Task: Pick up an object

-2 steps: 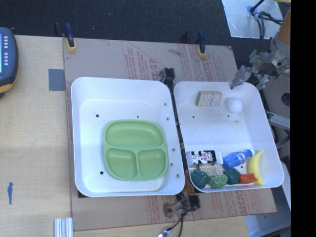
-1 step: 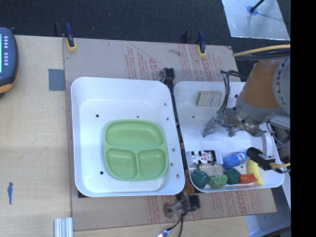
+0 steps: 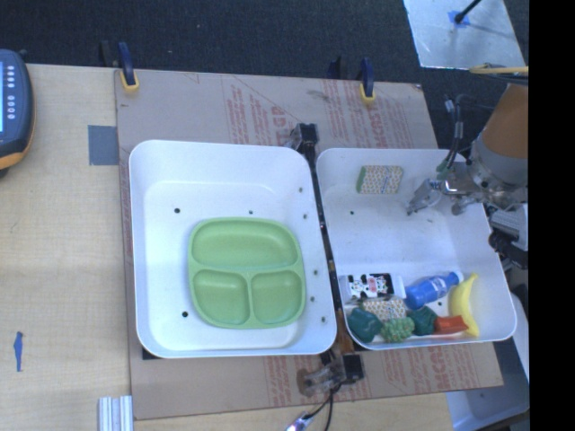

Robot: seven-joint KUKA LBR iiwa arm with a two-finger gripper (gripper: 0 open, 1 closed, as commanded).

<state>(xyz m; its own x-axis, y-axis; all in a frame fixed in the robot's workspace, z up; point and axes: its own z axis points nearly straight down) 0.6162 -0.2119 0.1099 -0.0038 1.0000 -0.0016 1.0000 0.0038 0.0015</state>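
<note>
My gripper point(image 3: 437, 199) hangs over the far right part of the right bin point(image 3: 395, 241), its two fingers spread apart with nothing between them. A small green-edged sponge point(image 3: 380, 180) lies to its left near the bin's far wall. Along the near wall sits a cluster: a blue bottle point(image 3: 431, 289), a yellow banana point(image 3: 465, 305), a black-and-white card point(image 3: 369, 285), a dark green toy point(image 3: 364, 324), a light green piece point(image 3: 398, 329) and an orange-red piece point(image 3: 449, 325).
The left bin point(image 3: 153, 241) holds a green three-compartment plate point(image 3: 246, 272). A blue-and-orange device point(image 3: 13, 106) sits at the bench's far left edge. Clamps point(image 3: 128, 70) hold the cardboard sheet at the back.
</note>
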